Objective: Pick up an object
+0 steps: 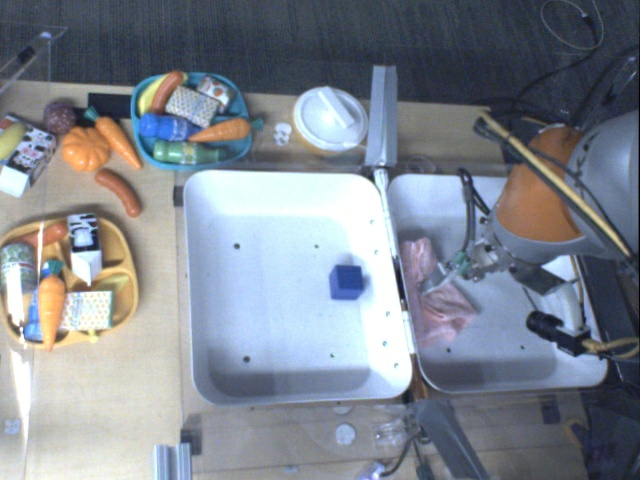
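Note:
A small blue cube (347,281) lies in the left white bin (230,368), right of its middle. A crumpled pink soft thing (446,317) lies along the left side of the right white bin (520,368). My gripper (445,280) hangs low over that pink thing, at its middle, and looks to be touching it. The grey arm with its orange band (538,206) reaches in from the right and hides the bin's upper right part.
A blue bowl (150,154) of toy food and a white lidded tub (331,118) stand behind the left bin. A yellow plate (122,268) of toys, an orange pumpkin (82,149) and a sausage (119,192) lie on the bench at left.

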{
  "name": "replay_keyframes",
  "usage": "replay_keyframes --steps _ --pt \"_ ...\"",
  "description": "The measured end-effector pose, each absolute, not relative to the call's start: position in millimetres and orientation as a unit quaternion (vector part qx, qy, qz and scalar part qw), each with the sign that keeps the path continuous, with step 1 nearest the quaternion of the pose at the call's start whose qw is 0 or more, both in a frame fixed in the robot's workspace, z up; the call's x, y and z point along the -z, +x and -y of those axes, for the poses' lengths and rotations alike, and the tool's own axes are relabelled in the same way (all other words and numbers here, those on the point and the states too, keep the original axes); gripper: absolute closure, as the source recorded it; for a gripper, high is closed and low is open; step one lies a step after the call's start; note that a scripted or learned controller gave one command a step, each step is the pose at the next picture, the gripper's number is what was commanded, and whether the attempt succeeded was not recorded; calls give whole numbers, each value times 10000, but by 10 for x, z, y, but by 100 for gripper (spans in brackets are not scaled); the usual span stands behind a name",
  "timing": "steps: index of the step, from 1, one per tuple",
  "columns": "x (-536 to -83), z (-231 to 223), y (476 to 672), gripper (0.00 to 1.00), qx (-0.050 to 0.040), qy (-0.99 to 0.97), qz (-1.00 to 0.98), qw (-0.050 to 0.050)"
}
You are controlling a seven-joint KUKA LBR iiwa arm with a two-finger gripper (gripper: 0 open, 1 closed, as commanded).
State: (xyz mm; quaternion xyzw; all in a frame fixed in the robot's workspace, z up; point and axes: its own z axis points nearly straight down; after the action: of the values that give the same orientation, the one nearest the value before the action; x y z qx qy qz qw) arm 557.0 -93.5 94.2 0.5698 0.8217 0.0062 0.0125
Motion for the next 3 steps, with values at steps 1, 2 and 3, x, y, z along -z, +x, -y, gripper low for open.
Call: replay_keyframes --steps 1,2,3 --pt "-1051 902 5586 100 -85 5688 -8223 115" --pt "-1856 742 6004 100 -11 3673 -9301 23" --pt "-1803 1267 6100 100 -5 3378 -9412 30"
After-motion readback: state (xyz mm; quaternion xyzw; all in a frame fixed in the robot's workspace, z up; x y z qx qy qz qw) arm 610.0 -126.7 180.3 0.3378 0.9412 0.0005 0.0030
